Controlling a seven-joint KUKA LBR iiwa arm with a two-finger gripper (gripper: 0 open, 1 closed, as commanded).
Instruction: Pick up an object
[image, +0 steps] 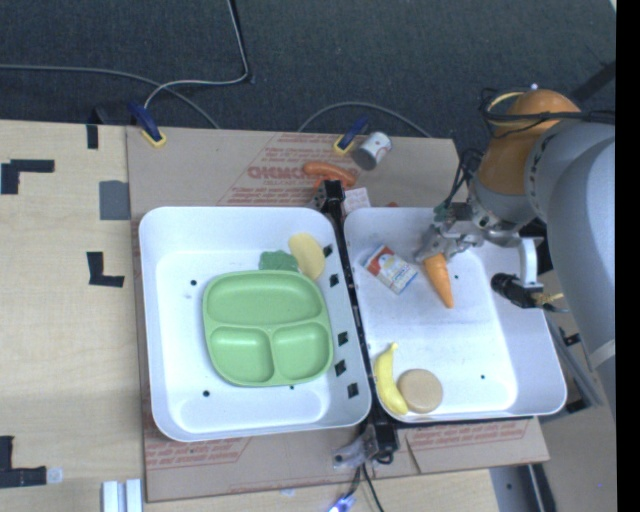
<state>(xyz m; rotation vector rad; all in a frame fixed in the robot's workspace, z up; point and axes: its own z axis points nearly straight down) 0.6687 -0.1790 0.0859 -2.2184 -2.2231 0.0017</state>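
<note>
In the right bin (520, 370) lie an orange carrot (439, 281), a small red and white carton (391, 270), a yellow banana (384, 378) and a round tan bun (419, 390). My gripper (441, 245) reaches in from the right and hangs low over the bin's back half. Its tip is right at the carrot's upper, thick end. The carrot lies on the bin floor, pointing toward the front. The carton lies just left of the gripper.
The left bin (170, 300) holds a green divided plate (268, 327), a yellow fruit (308, 255) and a green item (278, 261) behind the plate. Behind the bins lie an orange object (328, 172) and a grey cylinder (372, 150). A black divider (345, 290) runs between the bins.
</note>
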